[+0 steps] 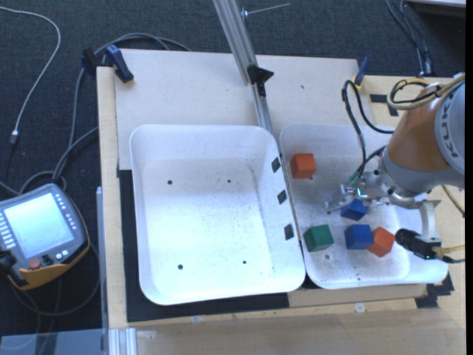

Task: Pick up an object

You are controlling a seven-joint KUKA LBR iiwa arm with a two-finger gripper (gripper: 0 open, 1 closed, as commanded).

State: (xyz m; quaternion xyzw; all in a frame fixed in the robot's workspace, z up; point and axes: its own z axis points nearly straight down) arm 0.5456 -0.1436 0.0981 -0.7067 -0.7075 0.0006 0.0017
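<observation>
The arm is reaching in from the right over the right bin, and its gripper is sitting low, right on top of a blue block. Whether it is pinching that block or merely touching it, I cannot tell. An orange block is lying well apart toward the back. Up front, a green block, a second blue block and an orange-red block are lining up. The left bin is sitting alongside.

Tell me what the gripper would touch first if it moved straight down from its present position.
Probably the blue block directly at the gripper, in the right bin. Depth is unclear from this slanted view, so it may already touch it.
</observation>
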